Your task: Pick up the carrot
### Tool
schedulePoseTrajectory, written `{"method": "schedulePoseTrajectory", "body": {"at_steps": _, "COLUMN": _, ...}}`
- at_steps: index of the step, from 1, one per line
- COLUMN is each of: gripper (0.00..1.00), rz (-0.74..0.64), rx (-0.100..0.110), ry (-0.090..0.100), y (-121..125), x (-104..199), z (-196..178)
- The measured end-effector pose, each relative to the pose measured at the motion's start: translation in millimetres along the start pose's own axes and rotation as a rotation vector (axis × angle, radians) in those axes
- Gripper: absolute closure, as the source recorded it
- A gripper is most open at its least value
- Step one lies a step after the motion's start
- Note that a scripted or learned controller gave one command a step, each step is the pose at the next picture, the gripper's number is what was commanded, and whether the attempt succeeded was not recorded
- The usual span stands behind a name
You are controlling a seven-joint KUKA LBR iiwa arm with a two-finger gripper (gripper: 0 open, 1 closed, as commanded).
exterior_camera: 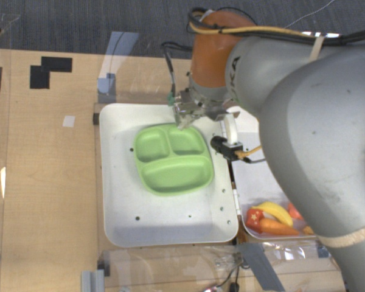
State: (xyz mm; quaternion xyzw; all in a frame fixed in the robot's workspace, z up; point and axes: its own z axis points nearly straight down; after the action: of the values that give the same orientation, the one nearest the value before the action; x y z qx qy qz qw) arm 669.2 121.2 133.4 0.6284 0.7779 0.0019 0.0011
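The orange carrot [277, 227] lies near the front edge of the right bin [249, 184], next to a yellow banana [275, 211] and small red pieces [254, 216]. My gripper [185, 119] hangs over the left bin [118, 181], at the far rim of a green divided plate [171, 159]. It is far from the carrot, and nothing shows between its fingers. The big grey arm covers much of the right bin.
The green plate has three compartments and sits in the middle of the left bin. A wooden bench [42, 181] spreads to the left, with black marks [48, 70] on it. The arm's bulk fills the right side.
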Motion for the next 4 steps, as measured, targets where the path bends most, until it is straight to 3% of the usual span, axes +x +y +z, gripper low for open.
{"method": "schedulePoseTrajectory", "body": {"at_steps": 1, "gripper": 1.00, "rz": -0.339, "rx": -0.004, "ry": -0.002, "y": -42, "x": -22, "z": -144}}
{"method": "schedulePoseTrajectory", "body": {"at_steps": 2, "gripper": 1.00, "rz": -0.089, "rx": -0.013, "ry": 0.006, "y": -57, "x": 56, "z": 14}}
{"method": "schedulePoseTrajectory", "body": {"at_steps": 3, "gripper": 1.00, "rz": 0.076, "rx": -0.038, "ry": 0.023, "y": -94, "x": 51, "z": 20}}
{"method": "schedulePoseTrajectory", "body": {"at_steps": 4, "gripper": 1.00, "rz": 0.050, "rx": -0.002, "ry": 0.000, "y": -138, "x": 20, "z": -105}}
